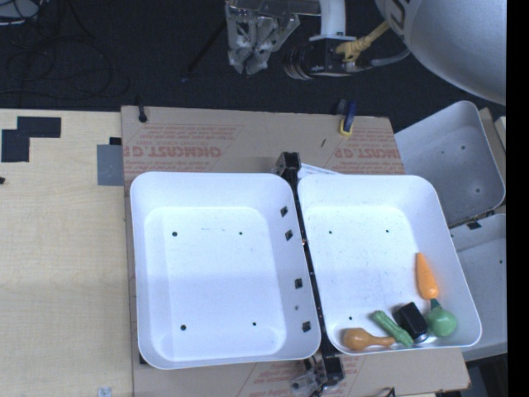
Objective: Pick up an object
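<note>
Carrot [426,276] looks light, stiff, smooth; we'd pinch mid-body. Gripper [252,55] hangs high; we can't tell its fingers' state.

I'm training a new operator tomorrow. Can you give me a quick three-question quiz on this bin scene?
1. True or false: the carrot lies in the left bin.
2. Which corner of the right bin holds the objects? A) far left B) near right C) far right
3. Fill in: the gripper hangs above the bench's ____ edge, over neither bin.

Key:
1. False. It lies in the right bin, by the right wall.
2. B. The carrot, green ball, black block, green stick and orange gourd cluster there.
3. far
</note>
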Tool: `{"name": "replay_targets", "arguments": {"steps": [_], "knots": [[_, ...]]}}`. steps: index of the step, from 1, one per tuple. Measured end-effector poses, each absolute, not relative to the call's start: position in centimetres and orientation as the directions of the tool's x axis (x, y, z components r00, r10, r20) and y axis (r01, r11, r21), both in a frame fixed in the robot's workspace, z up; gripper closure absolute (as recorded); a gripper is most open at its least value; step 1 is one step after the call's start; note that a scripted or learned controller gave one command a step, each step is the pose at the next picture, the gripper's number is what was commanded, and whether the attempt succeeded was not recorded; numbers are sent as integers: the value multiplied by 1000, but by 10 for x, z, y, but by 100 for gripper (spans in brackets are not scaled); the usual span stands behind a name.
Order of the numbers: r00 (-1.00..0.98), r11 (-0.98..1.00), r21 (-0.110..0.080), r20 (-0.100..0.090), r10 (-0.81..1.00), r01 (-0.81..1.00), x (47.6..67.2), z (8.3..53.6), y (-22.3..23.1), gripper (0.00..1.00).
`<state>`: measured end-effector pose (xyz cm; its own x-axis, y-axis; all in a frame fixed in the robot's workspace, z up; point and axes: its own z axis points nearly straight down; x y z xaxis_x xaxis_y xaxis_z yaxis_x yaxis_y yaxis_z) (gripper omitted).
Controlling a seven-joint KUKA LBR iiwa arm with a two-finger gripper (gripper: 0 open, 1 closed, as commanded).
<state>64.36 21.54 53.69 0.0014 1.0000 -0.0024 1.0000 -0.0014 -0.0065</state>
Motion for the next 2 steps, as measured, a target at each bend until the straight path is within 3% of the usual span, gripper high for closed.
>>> {"name": "replay_targets", "arguments": {"steps": [1, 2], "knots": [[-3, 3, -4, -1, 1000, 1000, 644, 537, 244, 100], [0, 0, -6, -2, 1000, 1000, 643, 537, 234, 100]]}}
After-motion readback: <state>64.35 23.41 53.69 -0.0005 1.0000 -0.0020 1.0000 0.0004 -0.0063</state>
